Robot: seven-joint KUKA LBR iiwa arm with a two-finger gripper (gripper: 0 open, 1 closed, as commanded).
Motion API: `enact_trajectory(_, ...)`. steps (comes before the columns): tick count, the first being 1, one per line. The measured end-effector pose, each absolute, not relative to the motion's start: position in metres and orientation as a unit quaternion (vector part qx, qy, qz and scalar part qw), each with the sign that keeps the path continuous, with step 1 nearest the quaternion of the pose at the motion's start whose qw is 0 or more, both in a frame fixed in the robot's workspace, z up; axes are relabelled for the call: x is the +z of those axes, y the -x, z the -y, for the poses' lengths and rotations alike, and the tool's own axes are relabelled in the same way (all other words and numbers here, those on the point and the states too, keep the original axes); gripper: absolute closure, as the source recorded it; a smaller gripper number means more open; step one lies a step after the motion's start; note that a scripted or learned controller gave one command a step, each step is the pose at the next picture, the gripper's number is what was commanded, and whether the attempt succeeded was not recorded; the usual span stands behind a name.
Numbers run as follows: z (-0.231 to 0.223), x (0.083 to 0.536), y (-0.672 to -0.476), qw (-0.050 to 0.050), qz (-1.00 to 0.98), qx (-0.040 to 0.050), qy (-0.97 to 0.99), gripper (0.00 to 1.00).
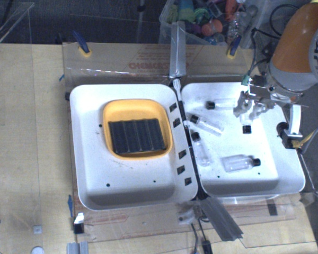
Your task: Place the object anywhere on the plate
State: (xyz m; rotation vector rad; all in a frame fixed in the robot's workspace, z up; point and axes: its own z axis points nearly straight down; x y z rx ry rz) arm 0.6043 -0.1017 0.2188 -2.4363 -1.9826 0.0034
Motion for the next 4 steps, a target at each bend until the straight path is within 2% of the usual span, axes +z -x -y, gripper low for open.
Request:
enact_trajectory(1, 0.092, 0.233, -0.62, -0.001, 0.725, -0.0005, 0.689, 1.0)
enact_trajectory(2, 0.095, 0.242, -0.627, -0.002, 0.819, -0.0009, 0.573, 1.0)
enact_trajectory(3, 0.091, 0.25, -0.65, -0.003, 0.879, -0.0012, 0.477, 1.0)
enact_trajectory(4, 0.09, 0.218, -0.659, 0.0, 0.947, -0.0008, 0.322, 1.0)
